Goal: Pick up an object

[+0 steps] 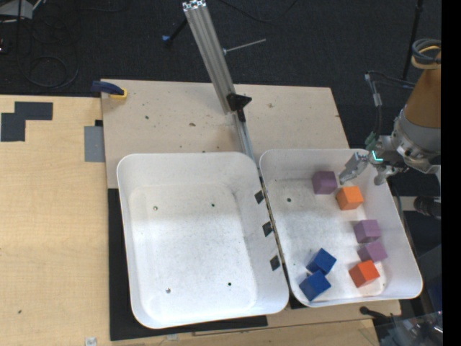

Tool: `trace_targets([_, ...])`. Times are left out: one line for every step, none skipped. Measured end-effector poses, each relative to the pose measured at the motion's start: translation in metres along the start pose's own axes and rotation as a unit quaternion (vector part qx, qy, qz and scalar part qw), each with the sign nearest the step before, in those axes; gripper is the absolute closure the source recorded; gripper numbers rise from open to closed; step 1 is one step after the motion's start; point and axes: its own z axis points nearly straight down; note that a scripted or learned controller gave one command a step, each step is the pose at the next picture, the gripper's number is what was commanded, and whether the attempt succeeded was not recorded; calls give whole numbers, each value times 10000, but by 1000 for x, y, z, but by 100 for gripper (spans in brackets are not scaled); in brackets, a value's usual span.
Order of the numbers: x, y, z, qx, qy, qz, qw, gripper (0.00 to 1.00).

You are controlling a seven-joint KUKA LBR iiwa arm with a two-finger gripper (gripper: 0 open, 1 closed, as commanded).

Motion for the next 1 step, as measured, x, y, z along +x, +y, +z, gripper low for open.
trace_targets([0, 1, -3, -20, -10, -18, 10000, 0])
